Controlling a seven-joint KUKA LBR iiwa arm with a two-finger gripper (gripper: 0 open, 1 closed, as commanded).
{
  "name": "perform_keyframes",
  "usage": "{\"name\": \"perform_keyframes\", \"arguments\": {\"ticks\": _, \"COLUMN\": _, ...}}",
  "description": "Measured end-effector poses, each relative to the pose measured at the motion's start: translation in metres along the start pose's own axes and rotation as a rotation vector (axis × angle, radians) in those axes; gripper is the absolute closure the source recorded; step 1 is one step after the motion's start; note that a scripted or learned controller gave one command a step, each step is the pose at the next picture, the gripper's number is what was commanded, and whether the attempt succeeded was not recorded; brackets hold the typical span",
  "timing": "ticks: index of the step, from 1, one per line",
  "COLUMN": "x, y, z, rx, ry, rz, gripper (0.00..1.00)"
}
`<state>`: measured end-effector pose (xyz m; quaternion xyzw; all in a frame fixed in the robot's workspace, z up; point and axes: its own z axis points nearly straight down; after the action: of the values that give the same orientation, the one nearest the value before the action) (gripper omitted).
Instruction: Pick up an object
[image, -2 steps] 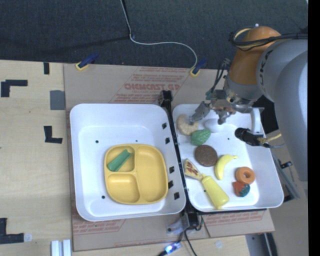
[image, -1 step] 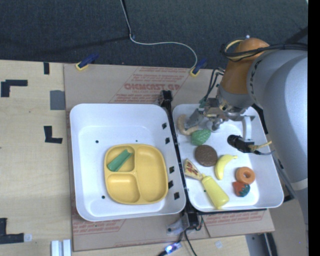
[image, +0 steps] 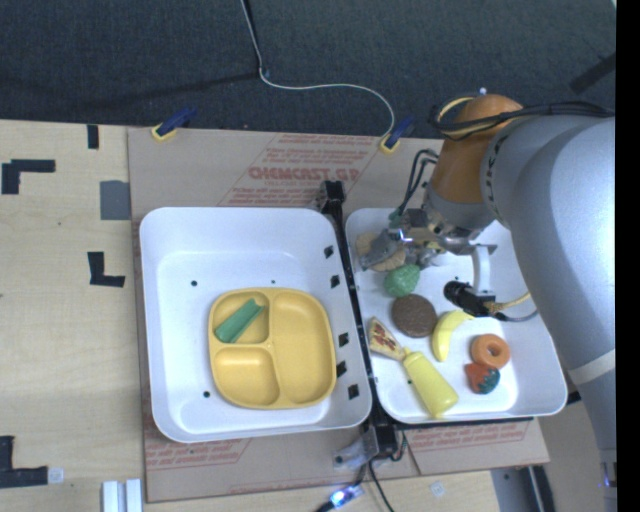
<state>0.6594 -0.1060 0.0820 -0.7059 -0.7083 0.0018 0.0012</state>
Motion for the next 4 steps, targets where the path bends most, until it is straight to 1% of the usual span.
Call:
{"name": "perform_keyframes", "arguments": {"ticks": 1, "x": 0.001, "y": 0.001, "z": -0.012, "rx": -0.002, "ry": 0.0, "rz": -0.001, "gripper": 1.0}}
{"name": "perform_keyframes", "arguments": {"ticks": 2, "x": 0.006, "y": -0.006, "z": -0.07, "rx": -0.008, "ry": 0.001, "rz": 0.002, "gripper": 1.0}}
{"name": "perform_keyframes", "arguments": {"ticks": 3, "x": 0.007, "y": 0.003, "z": -0.117, "rx": -0.008, "ry": 0.001, "rz": 0.002, "gripper": 1.0}}
{"name": "perform_keyframes", "arguments": {"ticks": 4, "x": 0.008, "y": 0.003, "z": -0.144, "rx": -0.007, "ry": 0.001, "rz": 0.002, "gripper": 1.0}}
